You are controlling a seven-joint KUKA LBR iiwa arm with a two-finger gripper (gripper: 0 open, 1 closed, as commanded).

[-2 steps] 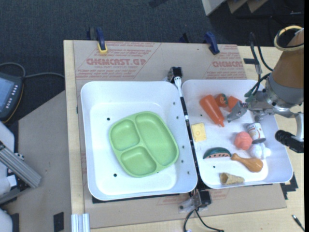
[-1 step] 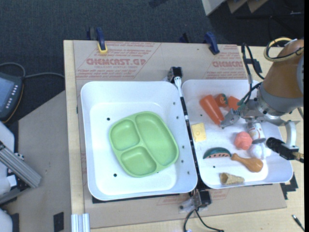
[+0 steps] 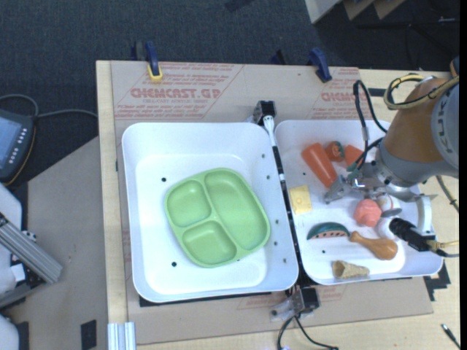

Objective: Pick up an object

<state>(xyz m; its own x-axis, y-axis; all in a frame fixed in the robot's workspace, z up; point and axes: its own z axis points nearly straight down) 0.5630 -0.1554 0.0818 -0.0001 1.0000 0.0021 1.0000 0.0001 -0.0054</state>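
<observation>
Beside pink ball (image 3: 368, 211), end effector (image 3: 349, 186), unladen.

The grey KUKA arm (image 3: 446, 133) carries a broad, rounded orange band (image 3: 410, 133) just above its wrist. Black cables (image 3: 363, 115) loop along the band's side, with a thin yellow wire (image 3: 403, 86) coiled near its upper edge. Below the band sits a grey metal wrist collar, ending in a silvery two-finger gripper (image 3: 343, 188) of bare metal parts.
</observation>
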